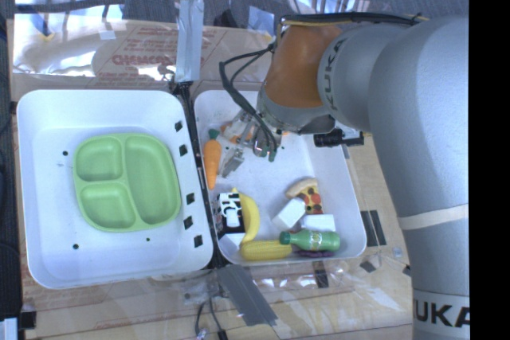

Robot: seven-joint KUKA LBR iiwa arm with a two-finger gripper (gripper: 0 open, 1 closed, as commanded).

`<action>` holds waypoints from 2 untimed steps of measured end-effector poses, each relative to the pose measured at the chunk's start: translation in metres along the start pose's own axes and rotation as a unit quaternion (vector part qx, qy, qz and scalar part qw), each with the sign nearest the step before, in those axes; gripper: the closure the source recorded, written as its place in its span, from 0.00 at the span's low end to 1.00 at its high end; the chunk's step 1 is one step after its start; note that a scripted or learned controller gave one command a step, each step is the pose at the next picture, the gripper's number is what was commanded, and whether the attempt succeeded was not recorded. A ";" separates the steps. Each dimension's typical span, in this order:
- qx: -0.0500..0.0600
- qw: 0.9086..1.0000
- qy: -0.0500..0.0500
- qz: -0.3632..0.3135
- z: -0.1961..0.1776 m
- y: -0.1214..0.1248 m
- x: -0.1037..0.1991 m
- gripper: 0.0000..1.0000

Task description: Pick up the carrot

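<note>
My gripper sits just right of the carrot, against the right bin's left wall; its long axis runs near-far. Fingers probably spread, pinching nothing.

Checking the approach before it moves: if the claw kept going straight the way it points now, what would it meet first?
Most likely the carrot: the claw points down and left toward it, by the right bin's left wall. Depth is unclear from above, so it might meet the bin floor beside it instead.

Grey arm reaching left, wrist bent down
</note>
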State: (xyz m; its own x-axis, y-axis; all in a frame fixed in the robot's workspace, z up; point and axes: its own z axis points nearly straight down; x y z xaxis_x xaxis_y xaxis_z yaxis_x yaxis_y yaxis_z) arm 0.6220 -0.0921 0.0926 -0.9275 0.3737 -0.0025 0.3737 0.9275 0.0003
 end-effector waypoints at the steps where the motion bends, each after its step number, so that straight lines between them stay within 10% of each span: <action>1: 0.002 0.996 0.001 0.090 0.000 -0.006 0.010 0.00; 2: 0.001 0.981 0.000 0.192 0.000 -0.005 -0.001 0.00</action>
State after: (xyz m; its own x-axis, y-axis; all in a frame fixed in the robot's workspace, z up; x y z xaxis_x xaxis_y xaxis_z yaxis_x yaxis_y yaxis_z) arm 0.6210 -0.0969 0.0928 -0.7190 0.6950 -0.0027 0.6950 0.7190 -0.0010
